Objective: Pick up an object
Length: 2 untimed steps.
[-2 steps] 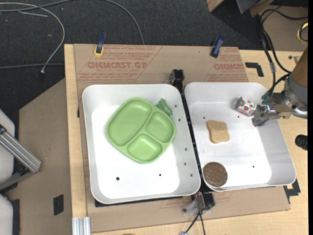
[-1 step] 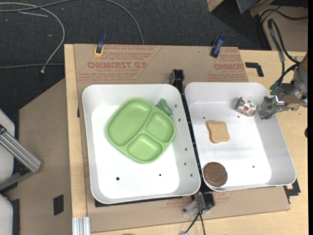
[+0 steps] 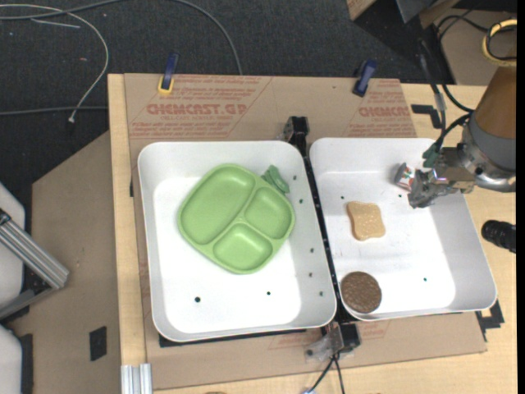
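Observation:
A tan slice of toast (image 3: 366, 220) lies in the middle of the right bin (image 3: 459, 294). A round brown cookie-like disc (image 3: 361, 291) sits at that bin's near left corner. My gripper (image 3: 422, 189) hangs over the right bin's far right part, to the right of the toast and apart from it. Nothing shows between it and the bin floor. In the left bin (image 3: 164, 286) rests a green divided plate (image 3: 236, 217) with a small green item (image 3: 276, 179) at its far right rim.
The bins stand on a cardboard sheet (image 3: 246, 97) held by blue clamps (image 3: 169, 72) at the back. A black bracket (image 3: 296, 128) sits between the bins' far ends. Cables run over the dark floor at the back left.

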### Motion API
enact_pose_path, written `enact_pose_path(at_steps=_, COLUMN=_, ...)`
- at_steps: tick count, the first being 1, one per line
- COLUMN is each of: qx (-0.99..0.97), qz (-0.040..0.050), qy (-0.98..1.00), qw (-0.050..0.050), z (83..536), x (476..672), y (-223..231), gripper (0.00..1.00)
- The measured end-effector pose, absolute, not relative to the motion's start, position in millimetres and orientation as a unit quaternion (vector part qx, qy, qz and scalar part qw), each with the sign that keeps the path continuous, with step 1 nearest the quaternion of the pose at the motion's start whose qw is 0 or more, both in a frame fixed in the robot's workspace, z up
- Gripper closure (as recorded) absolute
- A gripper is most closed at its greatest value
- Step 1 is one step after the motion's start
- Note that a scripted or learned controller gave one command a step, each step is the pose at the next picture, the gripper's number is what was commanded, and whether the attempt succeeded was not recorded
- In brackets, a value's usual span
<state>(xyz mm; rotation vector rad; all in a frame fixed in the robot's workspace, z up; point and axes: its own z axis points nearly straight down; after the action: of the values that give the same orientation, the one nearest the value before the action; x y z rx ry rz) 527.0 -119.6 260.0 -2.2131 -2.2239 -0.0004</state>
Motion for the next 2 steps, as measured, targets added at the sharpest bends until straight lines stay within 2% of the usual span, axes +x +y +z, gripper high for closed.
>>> enact_pose_path(at_steps=2, qx=-0.705, qz=-0.0009, qy=-0.710, qw=0.002, z=267, x=522.8, y=-16, gripper=1.00)
